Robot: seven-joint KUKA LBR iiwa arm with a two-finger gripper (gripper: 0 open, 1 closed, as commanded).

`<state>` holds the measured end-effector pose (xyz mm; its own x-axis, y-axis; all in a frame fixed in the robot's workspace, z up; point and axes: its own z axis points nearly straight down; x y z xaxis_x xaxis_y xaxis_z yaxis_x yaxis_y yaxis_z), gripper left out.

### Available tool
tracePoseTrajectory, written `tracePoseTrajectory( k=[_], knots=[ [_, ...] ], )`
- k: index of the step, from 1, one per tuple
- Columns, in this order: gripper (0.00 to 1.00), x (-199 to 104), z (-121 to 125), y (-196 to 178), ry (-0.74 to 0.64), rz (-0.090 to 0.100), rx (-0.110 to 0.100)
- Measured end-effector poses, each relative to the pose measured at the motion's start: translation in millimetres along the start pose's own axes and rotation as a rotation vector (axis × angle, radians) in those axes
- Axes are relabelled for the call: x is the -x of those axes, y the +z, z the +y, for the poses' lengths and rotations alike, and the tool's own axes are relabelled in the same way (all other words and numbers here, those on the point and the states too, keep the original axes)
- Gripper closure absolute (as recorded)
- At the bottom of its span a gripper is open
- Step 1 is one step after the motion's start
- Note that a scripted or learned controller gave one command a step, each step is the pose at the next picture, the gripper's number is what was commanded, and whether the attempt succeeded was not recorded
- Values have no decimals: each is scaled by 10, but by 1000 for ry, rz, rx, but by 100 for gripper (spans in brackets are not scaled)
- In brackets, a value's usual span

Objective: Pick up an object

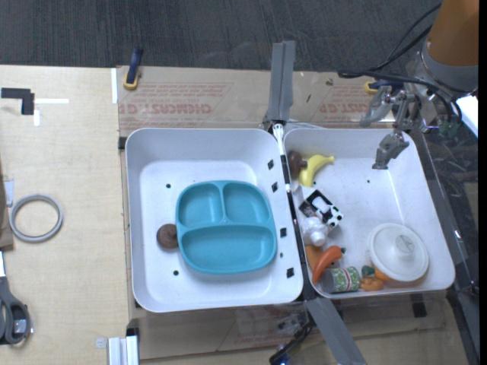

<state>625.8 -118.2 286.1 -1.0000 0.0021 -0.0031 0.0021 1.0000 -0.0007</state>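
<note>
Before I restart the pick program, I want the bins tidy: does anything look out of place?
Nothing spilled or damaged. The brown round object lies beside the blue divided plate, not on it, and the toys crowd the right bin's left edge.

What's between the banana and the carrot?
In the camera view, a black-and-white toy lies between the banana and the carrot.

red print on cardboard (183,97) behind bins, upside down, unreadable
</note>
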Motion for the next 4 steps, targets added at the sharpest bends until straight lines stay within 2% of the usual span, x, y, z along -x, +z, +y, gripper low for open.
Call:
tracePoseTrajectory(
  k=[1, 2, 3, 4],
  knots=[
    [0, 109, 224, 1265, 8, 1, 0],
    [0, -252, 237, 1734, 79, -20, -1],
    [0, -959, 83, 1775, 226, -30, 0],
    [0, -584, -606, 1351, 578, -1, -1]
  ],
)
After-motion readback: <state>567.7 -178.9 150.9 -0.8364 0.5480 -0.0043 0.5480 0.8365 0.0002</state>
